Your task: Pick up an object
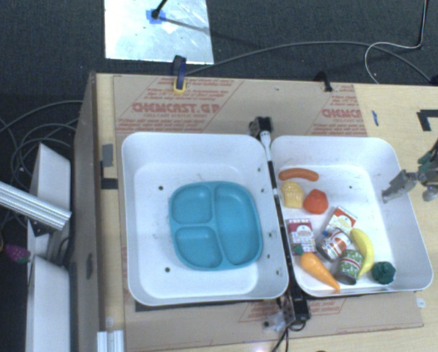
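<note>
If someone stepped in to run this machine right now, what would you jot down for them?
Gripper: at the right bin's right edge, holding nothing I can see.
Things: sausage, carrot, banana, cans and small cartons all lie in the right bin. The blue divided plate sits in the left bin.
Done: nothing picked up yet.
Left: reach in, grip one item, lift it.

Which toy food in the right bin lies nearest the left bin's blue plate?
The small red-and-white carton, at the right bin's left edge; the carrot and sausage lie slightly farther.
</note>
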`<state>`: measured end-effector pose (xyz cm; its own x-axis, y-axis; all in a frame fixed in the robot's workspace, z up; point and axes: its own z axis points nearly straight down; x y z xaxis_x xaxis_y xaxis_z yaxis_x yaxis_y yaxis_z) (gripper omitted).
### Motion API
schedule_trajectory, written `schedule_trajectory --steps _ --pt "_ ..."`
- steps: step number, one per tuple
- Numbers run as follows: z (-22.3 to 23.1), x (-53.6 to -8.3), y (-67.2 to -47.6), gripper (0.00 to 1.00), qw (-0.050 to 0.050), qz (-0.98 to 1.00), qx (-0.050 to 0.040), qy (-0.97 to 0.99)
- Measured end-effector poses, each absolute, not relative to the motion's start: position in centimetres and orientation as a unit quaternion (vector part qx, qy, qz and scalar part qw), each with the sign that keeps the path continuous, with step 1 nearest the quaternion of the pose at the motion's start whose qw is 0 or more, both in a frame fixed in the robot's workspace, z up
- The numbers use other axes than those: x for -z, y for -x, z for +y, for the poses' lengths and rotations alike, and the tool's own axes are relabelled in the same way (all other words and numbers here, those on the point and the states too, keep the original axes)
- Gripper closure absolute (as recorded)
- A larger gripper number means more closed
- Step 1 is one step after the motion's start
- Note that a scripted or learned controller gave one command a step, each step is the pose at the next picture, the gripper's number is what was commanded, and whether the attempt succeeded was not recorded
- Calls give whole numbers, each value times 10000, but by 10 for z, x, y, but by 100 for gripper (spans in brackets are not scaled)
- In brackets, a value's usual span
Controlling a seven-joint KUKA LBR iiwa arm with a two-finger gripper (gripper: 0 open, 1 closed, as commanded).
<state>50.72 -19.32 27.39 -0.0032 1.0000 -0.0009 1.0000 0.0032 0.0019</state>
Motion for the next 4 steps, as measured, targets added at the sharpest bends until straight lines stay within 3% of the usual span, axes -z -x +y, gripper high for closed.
schedule_trajectory --steps 1,2,3,4 --pt "-162 -180 -488 0 -4 7077 0 -7065" --pt "-165 -113 -488 0 15 7079 -9 -7063" --pt "-151 -84 -539 0 5 7085 -6 -7058" --pt "-128 -85 -594 0 11 7086 -11 -7056"
